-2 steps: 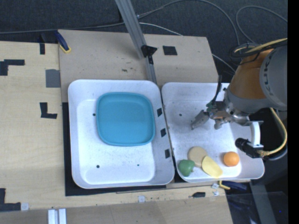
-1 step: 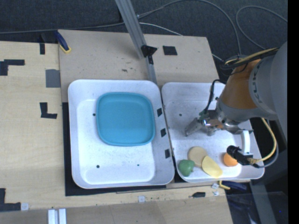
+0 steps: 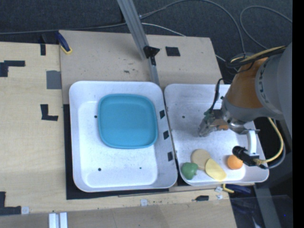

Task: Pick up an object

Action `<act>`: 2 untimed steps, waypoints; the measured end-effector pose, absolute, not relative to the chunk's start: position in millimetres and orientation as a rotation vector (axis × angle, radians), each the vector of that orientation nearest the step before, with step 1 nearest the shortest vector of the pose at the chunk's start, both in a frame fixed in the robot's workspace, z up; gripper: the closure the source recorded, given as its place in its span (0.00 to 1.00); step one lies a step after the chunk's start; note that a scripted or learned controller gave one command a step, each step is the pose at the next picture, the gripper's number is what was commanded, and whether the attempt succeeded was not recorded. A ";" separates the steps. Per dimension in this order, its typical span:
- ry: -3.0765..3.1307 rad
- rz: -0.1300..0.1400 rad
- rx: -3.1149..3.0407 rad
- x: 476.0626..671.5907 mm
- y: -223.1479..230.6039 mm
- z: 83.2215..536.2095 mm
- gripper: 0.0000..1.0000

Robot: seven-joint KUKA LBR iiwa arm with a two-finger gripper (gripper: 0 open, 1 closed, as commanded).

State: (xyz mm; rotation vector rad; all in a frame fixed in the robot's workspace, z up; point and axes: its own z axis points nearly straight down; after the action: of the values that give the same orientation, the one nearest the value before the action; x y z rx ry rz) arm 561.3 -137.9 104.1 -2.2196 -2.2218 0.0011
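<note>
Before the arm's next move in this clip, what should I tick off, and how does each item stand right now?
1. Tool is over the right bin: ok.
2. Something held in the tool: cannot tell.
3. Targets in the right bin: ok; green piece, tan disc, yellow piece and orange ball lie along the near edge.
4. Tool lined up over a target: not ok; it sits apart from them, over bare floor.
5. Blue plate in the left bin, away from the arm: ok.

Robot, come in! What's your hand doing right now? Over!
Hand low in right bin, nothing seen held. Green, tan, yellow, orange pieces near front edge. Path clear.
</note>
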 end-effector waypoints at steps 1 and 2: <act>-2.223 -0.001 -2.222 560.4 -133.3 163.7 1.00; -2.222 0.000 -2.222 567.2 -138.9 209.0 1.00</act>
State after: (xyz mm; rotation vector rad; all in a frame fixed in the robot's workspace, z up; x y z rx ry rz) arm 567.2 -138.9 209.0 -2.2216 -2.2220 -0.0004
